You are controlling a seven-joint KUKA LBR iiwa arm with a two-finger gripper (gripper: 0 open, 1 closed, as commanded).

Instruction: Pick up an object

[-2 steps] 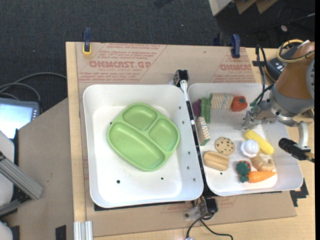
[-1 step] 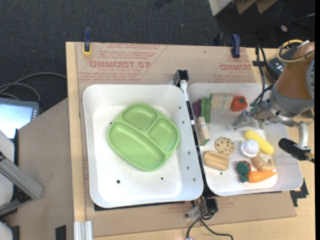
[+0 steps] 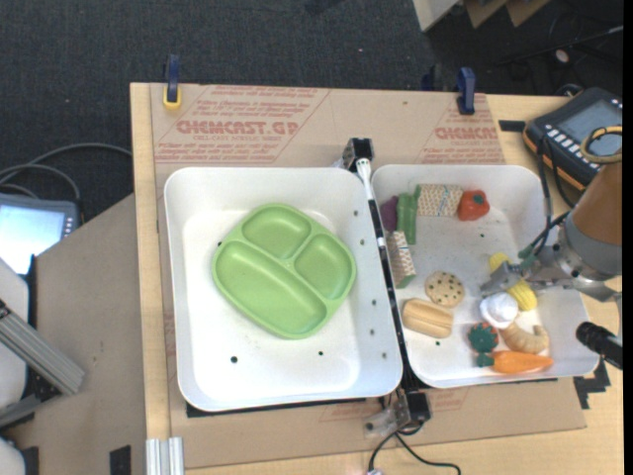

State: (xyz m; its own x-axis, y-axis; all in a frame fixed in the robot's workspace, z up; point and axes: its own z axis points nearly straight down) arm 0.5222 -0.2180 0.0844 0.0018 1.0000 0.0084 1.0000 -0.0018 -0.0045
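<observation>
- Gripper (image 3: 516,283) of mine sits low at the right side of the right bin (image 3: 450,372); my arm enters from the right, and I cannot tell how the tool is set from this angle.
- Just beneath it: a yellow piece (image 3: 522,298) and a white-and-red piece (image 3: 498,310), both close against the tool. No object visibly held.
- Nearby toward the front: tan lumpy item (image 3: 524,338), orange carrot (image 3: 521,362), small green broccoli (image 3: 482,339).
- Further left in the same bin: cookie (image 3: 445,287), bread roll (image 3: 427,318).
- Back of bin: red strawberry (image 3: 474,204), wafer (image 3: 438,201), green strip (image 3: 407,214).
- Left bin (image 3: 198,364): green divided plate (image 3: 285,269), centred.
</observation>
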